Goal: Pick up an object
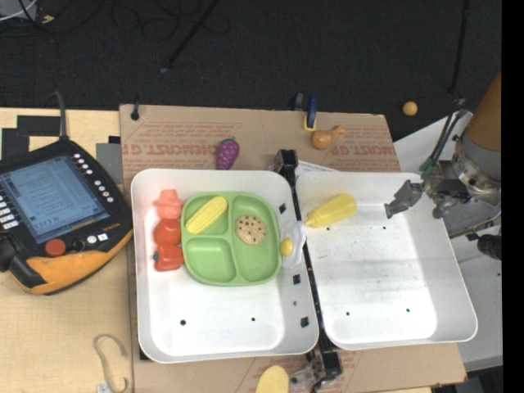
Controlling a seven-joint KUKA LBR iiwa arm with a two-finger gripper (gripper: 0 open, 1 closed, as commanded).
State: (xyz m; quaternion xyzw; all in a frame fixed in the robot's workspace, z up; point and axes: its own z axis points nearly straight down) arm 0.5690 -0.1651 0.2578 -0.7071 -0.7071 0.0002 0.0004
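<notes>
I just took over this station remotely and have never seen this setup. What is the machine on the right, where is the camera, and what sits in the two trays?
One camera looks down at a slant on two white bins. The grey machine at right is a robot arm; its gripper hovers over the right bin's upper right part, with nothing visibly between its fingers. A yellow bottle-like toy lies in that bin. The left bin holds a green divided plate with toy corn and a cookie, plus a red-orange toy beside it.

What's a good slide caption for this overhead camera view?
Gripper over the right bin near a yellow bottle; green tray in the left bin.
</notes>
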